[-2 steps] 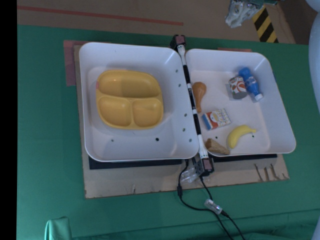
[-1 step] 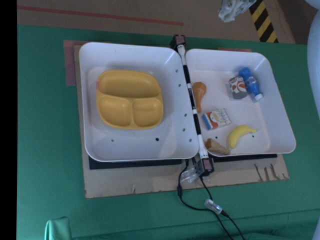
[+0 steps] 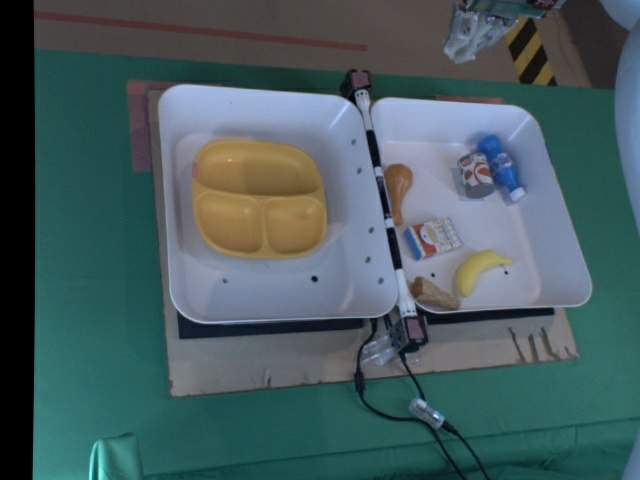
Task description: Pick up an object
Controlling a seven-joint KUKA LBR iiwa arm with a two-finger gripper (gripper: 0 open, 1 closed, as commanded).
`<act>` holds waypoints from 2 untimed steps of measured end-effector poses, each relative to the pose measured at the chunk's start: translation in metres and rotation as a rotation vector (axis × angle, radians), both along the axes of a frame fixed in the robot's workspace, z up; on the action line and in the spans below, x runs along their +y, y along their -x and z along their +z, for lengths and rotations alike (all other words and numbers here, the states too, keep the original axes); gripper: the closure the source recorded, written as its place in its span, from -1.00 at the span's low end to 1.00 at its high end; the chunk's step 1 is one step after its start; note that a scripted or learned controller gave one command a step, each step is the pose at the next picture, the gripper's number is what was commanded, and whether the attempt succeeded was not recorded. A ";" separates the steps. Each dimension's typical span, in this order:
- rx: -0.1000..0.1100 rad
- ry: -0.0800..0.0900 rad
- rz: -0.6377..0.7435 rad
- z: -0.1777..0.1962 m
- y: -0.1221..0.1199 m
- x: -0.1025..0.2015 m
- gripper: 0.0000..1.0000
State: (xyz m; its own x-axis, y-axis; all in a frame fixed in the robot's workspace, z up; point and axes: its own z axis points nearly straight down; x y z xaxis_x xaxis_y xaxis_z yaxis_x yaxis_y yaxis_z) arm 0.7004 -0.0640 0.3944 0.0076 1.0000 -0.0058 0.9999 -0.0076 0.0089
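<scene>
Left bin [image 3: 190,118]: holds a yellow divided plastic plate [image 3: 259,197].
Right bin [image 3: 560,258]: toy drumstick [image 3: 398,181], small carton [image 3: 432,238], yellow banana [image 3: 478,270], blue bottle [image 3: 501,166] lying untouched.
Gripper [image 3: 468,36]: raised beyond the bins, carrying nothing; finger spread, I cannot tell.
Progress: probably nothing picked yet.

One fixed camera, high above, slanting down, both bins [image 3: 270,303] framed

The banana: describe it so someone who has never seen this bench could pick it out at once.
Find the right-hand white bin, the one holding several small items. Look along its near edge: the banana lies there, right of a brown bread-like piece and below a small printed carton. It is the only plain yellow, curved thing in that bin.
</scene>
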 end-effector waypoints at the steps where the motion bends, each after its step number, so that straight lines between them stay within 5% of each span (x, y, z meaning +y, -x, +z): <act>1: -0.004 0.001 -0.001 0.010 0.000 -0.028 1.00; 2: -0.005 0.002 -0.002 0.018 0.000 -0.054 1.00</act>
State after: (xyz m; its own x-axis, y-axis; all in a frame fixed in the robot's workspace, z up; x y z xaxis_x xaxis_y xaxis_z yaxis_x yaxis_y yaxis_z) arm 0.6999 -0.1176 0.4129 0.0098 0.9999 -0.0081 0.9999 -0.0097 0.0137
